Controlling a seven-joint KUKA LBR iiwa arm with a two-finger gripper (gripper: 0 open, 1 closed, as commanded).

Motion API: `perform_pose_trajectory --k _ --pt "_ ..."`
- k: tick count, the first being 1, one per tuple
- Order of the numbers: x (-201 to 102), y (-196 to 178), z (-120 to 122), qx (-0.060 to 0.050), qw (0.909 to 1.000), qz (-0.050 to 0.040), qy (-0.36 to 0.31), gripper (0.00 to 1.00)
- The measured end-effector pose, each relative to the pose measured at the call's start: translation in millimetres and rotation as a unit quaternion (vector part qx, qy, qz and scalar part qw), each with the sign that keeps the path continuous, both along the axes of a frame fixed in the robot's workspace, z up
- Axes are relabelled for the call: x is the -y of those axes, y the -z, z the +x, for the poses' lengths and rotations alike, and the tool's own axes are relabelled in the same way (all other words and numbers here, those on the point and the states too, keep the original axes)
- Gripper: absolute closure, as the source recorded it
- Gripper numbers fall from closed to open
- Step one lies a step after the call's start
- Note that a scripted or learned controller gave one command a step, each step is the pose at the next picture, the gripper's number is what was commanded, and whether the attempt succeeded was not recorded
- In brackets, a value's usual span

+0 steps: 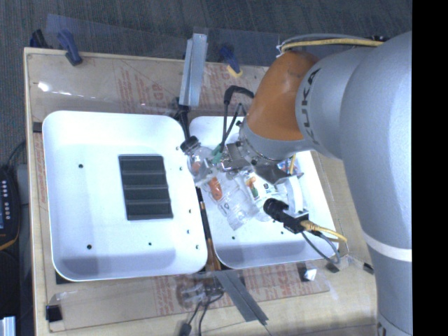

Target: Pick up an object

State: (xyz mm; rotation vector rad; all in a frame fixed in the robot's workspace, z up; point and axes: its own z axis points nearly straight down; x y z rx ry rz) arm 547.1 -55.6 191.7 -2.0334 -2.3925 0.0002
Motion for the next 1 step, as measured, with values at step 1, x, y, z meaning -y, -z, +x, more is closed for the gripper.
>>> perform_pose_trajectory --k 1 --pt "-43.3 -10.7 -11.9 -0.002 0.9999 -0.0004 0.016 1.0"
